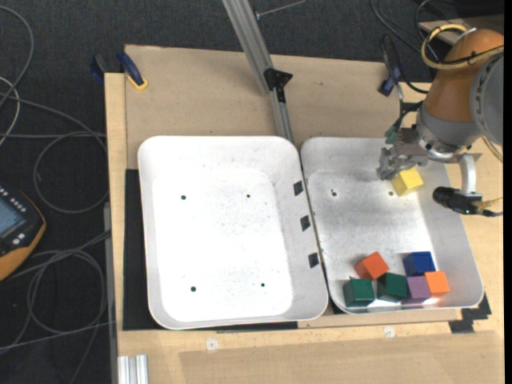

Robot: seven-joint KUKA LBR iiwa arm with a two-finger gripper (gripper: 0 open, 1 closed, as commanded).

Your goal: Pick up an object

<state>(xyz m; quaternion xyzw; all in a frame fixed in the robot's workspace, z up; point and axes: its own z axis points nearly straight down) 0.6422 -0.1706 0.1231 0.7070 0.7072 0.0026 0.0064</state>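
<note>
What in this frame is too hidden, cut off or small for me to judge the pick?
- Gripper: its fingertips blur into the yellow block; grasp or mere contact, unclear.
- Arm: cut off by the right edge.
- Clustered blocks in the right bin: overlapping, so the count is uncertain.
</note>
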